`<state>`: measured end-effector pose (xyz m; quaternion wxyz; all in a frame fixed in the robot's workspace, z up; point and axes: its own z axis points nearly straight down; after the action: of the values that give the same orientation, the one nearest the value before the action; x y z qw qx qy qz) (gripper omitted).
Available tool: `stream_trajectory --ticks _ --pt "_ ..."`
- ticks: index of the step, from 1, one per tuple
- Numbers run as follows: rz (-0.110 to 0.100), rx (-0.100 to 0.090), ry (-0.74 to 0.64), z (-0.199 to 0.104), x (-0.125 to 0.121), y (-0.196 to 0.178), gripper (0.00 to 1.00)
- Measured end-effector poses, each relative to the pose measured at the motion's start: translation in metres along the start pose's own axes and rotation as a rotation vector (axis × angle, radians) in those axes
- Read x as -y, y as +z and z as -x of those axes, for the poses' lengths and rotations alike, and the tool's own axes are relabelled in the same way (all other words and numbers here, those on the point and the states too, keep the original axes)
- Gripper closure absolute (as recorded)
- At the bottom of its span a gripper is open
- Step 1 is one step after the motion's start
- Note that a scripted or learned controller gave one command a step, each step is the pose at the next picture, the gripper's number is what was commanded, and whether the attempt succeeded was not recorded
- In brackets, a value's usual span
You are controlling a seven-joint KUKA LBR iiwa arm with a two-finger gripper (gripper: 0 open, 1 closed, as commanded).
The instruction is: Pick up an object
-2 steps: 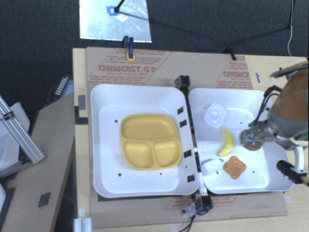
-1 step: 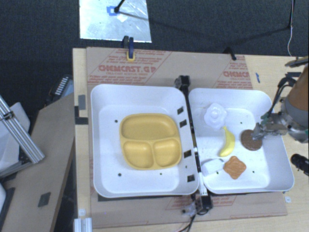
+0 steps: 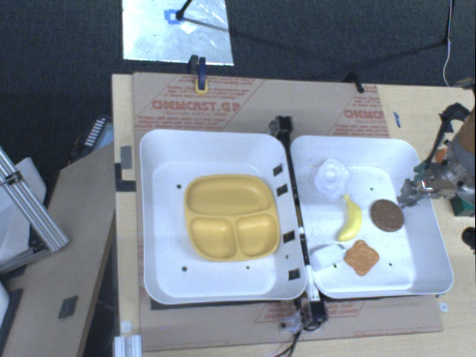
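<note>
Where the arm reaches over the right bin's (image 3: 428,222) far right rim, the tool (image 3: 413,192) hangs just beside a brown round cookie (image 3: 387,216); whether it is open or closed cannot be told. Nearby lie a banana (image 3: 349,219), an orange cracker (image 3: 361,258) and a white cup (image 3: 330,178). A yellow divided plate (image 3: 227,217) sits in the left bin (image 3: 160,222).
</note>
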<state>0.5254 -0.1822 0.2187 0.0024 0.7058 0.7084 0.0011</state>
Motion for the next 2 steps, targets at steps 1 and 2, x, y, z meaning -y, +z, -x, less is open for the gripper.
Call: stream_trajectory --ticks 1,2 --pt "-0.001 -0.001 -0.001 0.000 -0.001 -0.031 1.00" --pt "-0.001 -0.002 -0.006 -0.051 -0.020 -0.038 1.00"
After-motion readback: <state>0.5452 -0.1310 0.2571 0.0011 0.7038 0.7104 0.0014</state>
